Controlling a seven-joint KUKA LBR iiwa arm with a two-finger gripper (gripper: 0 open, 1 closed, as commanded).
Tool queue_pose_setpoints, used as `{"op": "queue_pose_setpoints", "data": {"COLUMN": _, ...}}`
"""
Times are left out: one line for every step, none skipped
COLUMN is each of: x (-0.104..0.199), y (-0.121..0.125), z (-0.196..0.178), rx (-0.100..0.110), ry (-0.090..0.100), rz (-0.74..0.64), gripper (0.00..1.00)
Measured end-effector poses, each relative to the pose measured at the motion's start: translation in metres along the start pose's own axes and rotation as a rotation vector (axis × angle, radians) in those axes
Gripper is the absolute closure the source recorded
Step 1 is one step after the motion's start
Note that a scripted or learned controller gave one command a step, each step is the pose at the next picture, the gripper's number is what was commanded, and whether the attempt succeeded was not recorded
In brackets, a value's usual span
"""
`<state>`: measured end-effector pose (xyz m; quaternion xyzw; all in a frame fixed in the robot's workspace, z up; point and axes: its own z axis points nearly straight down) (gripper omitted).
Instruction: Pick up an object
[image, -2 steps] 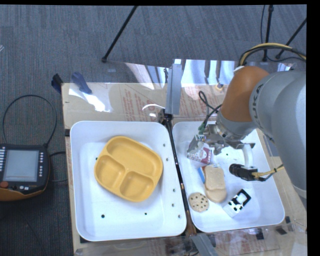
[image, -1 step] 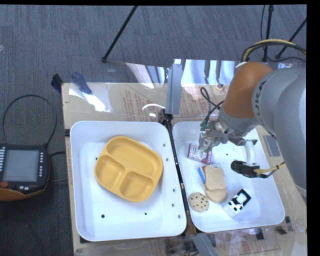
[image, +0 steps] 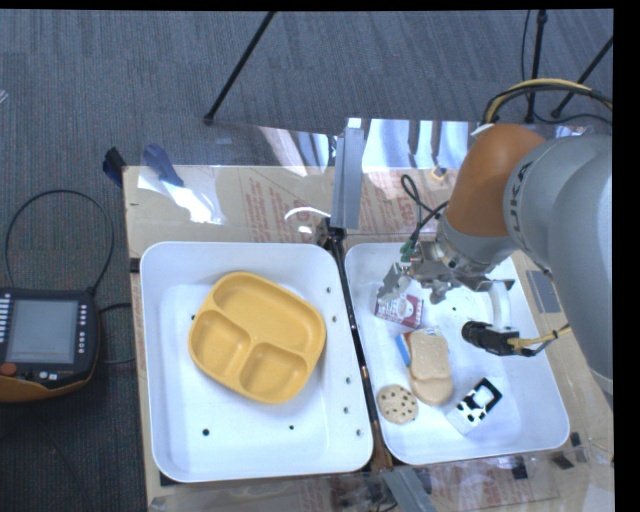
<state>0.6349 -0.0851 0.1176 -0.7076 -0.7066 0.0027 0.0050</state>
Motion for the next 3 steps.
{"op": "queue_pose_setpoints", "data": {"x": 0.003, "y": 0.0, "z": 0.035, "rx": -0.001, "ry": -0.002, "rz": 0.0, "gripper": 0.0}}
{"op": "queue_pose_setpoints", "data": {"x": 0.001, "y": 0.0, "z": 0.027, "rx": 0.002, "ry": 0.0, "rz": 0.005, "gripper": 1.0}}
{"op": "queue_pose_setpoints", "data": {"x": 0.016, "y": -0.004, "z": -0.071, "rx": -0.014, "ry": -0.003, "rz": -0.003, "gripper": 1.0}}
